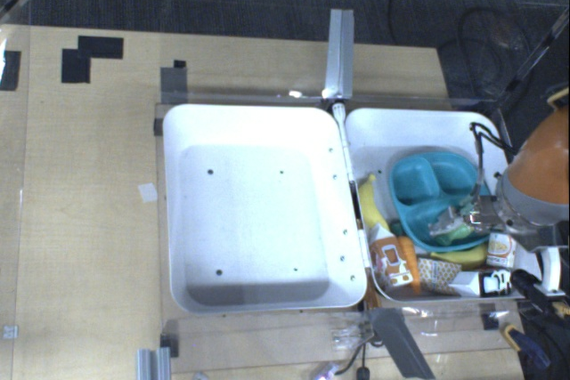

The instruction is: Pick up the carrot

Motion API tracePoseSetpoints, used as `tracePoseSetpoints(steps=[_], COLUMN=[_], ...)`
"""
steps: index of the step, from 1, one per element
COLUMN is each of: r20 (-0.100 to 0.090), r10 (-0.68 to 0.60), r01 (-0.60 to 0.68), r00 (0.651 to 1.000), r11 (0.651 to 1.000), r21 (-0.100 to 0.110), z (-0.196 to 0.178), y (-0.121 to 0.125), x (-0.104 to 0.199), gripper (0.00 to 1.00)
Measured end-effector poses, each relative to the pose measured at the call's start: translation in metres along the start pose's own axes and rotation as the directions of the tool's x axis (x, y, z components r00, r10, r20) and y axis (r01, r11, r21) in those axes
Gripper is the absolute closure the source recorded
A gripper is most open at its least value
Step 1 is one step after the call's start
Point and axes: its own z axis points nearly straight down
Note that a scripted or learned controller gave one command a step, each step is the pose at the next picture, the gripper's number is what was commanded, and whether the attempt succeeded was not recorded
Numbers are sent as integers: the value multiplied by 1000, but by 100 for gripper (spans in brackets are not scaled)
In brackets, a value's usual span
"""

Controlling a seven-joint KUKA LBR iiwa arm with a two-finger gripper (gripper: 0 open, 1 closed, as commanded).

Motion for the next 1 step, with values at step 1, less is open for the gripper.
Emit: tracePoseSetpoints(steps=[1], r20=[-4], r10=[111], r01=[-111], r00=[994], r11=[994], r21=[22], z=[-26], y=[-6], x=[-11], gripper=[0])
